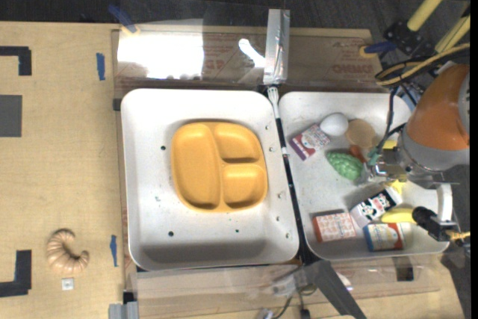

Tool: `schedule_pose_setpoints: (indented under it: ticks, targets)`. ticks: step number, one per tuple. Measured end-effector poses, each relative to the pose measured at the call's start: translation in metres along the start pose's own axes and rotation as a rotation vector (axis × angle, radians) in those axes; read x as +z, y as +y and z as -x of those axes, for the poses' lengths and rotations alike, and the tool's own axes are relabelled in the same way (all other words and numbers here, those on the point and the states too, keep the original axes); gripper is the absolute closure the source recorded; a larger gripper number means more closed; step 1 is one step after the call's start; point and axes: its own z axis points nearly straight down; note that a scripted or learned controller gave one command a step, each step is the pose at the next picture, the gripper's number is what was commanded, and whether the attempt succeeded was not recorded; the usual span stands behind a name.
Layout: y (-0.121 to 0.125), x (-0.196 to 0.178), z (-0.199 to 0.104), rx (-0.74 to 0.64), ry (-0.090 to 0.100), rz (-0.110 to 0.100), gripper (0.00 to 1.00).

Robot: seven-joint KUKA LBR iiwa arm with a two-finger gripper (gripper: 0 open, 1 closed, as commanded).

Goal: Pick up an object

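Observation:
The right bin point(299, 183) holds several small objects. A white egg point(334, 123) and a tan round piece point(361, 132) lie at the back, next to a purple and white carton point(308, 142). A green lumpy object point(345, 164) sits mid-bin. Toward the front are a red patterned box point(334, 225), a black and white packet point(373, 204), a yellow piece point(396, 215) and a small white, blue-capped container point(385, 237). My gripper point(379, 162) hangs low over the bin's right half, just right of the green object. The wrist hides its tips.
The left bin point(142, 160) holds a yellow divided plate point(219, 164). A tan croissant-shaped toy point(67, 250) lies on the bench at far left. Clear plastic sheeting and a metal bracket point(276, 48) stand behind the bins. Cables run at the right.

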Motion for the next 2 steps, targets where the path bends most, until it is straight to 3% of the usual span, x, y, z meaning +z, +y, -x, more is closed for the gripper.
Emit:
schedule_pose_setpoints:
  ticks: [1,2]
  targets:
    - [0.009,0.0,0.013,-0.431,0.002,0.001,1.0]
    - [0.004,0.0,-0.008,-0.211,0.001,0.002,1.0]
